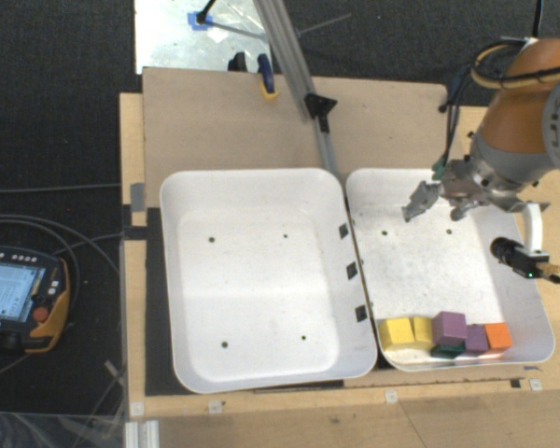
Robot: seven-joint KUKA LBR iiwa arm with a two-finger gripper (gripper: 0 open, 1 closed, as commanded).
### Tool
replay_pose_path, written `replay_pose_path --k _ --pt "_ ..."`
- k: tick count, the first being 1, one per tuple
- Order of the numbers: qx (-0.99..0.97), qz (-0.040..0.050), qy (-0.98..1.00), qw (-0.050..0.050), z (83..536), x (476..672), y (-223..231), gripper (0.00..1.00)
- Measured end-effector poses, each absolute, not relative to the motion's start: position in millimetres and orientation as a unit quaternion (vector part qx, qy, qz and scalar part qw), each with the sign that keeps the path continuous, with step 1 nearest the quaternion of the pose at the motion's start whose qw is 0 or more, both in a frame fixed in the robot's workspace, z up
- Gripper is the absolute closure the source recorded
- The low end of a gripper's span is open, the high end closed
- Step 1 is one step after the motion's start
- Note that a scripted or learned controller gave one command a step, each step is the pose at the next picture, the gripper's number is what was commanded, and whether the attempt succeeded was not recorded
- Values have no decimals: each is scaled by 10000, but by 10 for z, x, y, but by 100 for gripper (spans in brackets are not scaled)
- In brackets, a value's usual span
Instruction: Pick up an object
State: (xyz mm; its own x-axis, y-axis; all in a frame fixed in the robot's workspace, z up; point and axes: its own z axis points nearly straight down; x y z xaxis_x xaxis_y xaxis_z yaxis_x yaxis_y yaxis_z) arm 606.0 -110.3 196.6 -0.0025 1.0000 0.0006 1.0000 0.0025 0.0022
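Yellow, purple, green and orange blocks [445, 333] huddle along the right bin's [420, 259] near edge. They look light, stiff, easily pinched across flat sides. The gripper [439, 205] hangs spread open, empty, well apart.

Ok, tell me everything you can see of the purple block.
The purple block is a small matte cube-like piece, looking like foam or painted wood. It sits in the right bin at its near edge, in a row of blocks, between a yellow block and an orange block, with a dark green piece in front. The gripper hangs well away from it.
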Motion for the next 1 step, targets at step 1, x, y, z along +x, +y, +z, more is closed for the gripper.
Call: replay_pose_path --k 1 --pt "7056 25 7086 15 2080 6071 -1101 100"
